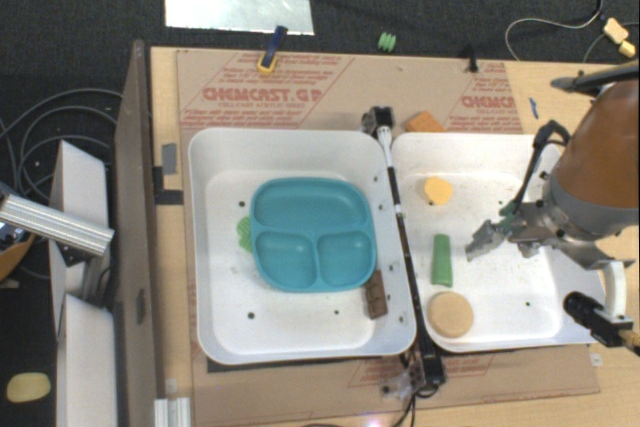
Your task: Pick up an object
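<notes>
While the gripper [484, 240] hovered just right of the green block [441, 260] in the right bin [500, 333], I could not tell its finger state; descending offset, it might nudge the block aside.

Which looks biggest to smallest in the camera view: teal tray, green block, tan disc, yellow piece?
1. teal tray
2. tan disc
3. green block, close to the disc in area, so unsure
4. yellow piece
</notes>
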